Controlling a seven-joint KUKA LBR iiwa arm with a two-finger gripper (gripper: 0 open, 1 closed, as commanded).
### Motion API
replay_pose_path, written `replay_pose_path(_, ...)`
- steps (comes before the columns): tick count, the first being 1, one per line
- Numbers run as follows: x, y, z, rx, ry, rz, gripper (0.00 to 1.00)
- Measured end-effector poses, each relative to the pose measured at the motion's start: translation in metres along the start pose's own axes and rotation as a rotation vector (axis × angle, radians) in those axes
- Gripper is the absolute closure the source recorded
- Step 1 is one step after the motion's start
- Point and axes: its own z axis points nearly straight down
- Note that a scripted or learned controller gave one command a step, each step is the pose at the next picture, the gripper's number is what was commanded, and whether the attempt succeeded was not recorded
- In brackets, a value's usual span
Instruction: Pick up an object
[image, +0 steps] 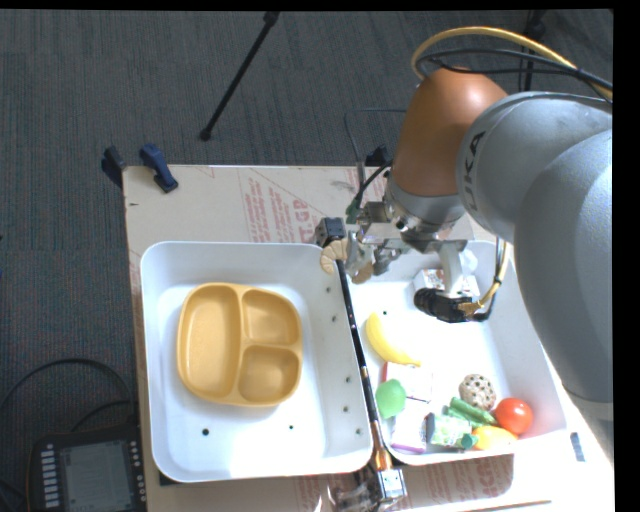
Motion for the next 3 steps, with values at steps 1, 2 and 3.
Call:
replay_pose_path(1,0.019,0.000,-0.001,-0.001,0.001,-0.003,1.00)
replay_pose_path(2,0.039,-0.003,-0.018,-0.001,0.001,-0.004,1.00)
replay_pose_path(3,0.037,-0.027,-0.037,0.001,0.001,0.001,1.00)
